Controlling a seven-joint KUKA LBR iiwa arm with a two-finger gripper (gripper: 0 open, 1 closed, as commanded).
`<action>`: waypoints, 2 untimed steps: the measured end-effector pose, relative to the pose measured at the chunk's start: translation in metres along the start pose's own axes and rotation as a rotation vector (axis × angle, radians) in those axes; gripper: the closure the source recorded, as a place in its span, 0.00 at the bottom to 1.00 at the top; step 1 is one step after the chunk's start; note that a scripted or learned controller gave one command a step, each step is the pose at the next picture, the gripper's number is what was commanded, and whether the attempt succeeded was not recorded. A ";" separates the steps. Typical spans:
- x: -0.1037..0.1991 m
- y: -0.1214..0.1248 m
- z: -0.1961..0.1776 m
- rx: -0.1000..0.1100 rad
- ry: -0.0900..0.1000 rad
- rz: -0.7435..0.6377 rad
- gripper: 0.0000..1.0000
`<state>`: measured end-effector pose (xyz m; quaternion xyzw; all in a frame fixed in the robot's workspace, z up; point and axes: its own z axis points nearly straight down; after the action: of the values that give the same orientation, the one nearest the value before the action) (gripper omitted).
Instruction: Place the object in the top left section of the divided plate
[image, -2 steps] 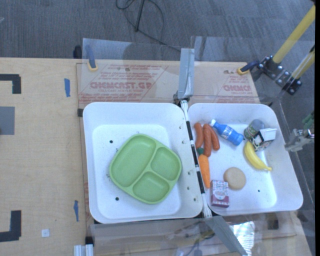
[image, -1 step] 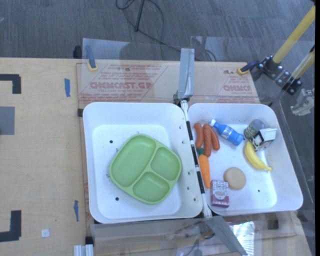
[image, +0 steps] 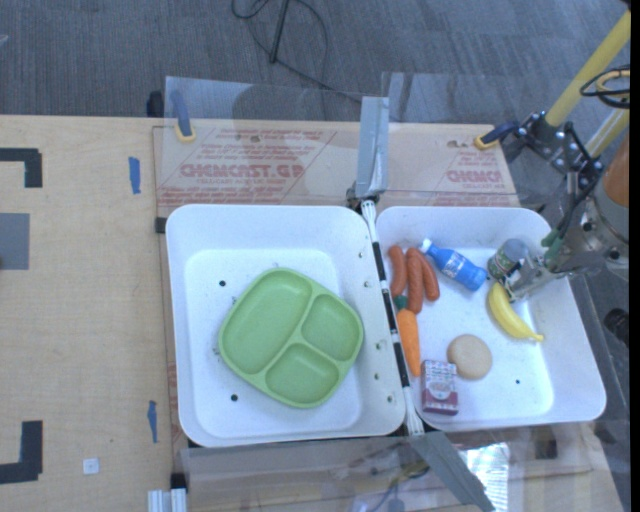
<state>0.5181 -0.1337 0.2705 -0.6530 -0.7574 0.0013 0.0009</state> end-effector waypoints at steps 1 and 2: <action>0.109 0.014 0.036 0.004 0.001 0.279 1.00; 0.115 0.013 0.037 0.004 0.001 0.164 1.00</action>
<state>0.5141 -0.0180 0.2330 -0.7130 -0.7012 0.0025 0.0022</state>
